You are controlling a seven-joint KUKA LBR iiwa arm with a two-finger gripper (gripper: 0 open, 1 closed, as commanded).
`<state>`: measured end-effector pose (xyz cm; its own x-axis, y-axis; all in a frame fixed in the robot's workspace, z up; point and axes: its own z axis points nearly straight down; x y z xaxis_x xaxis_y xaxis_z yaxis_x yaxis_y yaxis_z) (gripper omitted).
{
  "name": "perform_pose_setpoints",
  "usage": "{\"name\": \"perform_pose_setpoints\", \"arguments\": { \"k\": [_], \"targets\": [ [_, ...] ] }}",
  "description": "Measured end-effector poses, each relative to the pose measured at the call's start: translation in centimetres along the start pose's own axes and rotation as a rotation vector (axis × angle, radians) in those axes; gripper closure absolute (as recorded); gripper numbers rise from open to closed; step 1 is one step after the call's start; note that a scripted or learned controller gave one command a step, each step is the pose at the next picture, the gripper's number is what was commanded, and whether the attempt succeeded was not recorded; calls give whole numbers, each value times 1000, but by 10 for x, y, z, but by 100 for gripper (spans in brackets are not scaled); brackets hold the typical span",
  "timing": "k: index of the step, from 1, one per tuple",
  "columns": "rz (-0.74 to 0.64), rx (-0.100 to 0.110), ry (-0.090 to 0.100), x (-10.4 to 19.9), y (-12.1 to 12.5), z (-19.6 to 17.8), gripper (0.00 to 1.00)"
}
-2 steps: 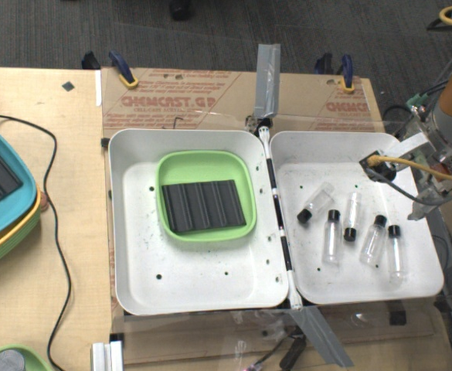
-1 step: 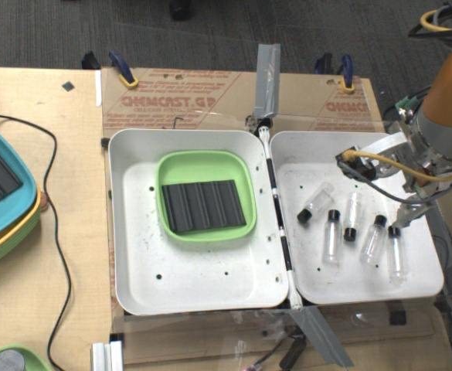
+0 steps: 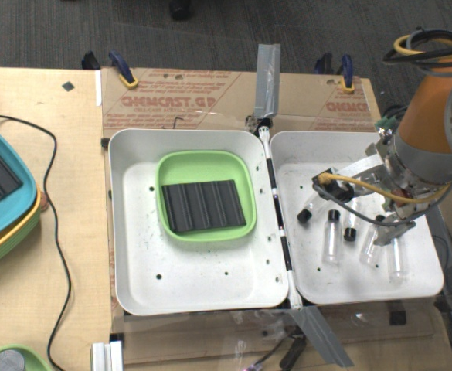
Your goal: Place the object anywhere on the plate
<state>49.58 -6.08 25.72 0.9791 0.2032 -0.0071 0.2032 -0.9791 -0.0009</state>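
A green square plate (image 3: 203,161) sits in the left bin (image 3: 133,230), and a dark ribbed block (image 3: 203,205) lies flat on it. Several clear vials with black caps lie in the right bin (image 3: 318,280): one vial (image 3: 332,236) near the middle, another vial (image 3: 396,263) toward the front right. A loose black cap (image 3: 304,216) rests to their left. My gripper (image 3: 384,230) hangs low over the right bin, just above the vials at its right side. No thing shows between its tips.
Brown cardboard (image 3: 179,95) lies behind both bins, held by clamps. A teal and yellow-green stack of dishes (image 3: 5,199) stands on the wooden bench at far left, with a black cable (image 3: 56,230) trailing past it.
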Motion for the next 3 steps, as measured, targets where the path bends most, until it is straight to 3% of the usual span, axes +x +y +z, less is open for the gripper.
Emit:
{"name": "perform_pose_setpoints", "arguments": {
  "k": [1, 2, 3],
  "targets": [
    [7, -1, 2, -22, 21, -19, 0],
    [6, -1, 1, -34, 73, -12, 0],
    [2, 0, 2, -26, 35, 23, 0]
  ]
}}
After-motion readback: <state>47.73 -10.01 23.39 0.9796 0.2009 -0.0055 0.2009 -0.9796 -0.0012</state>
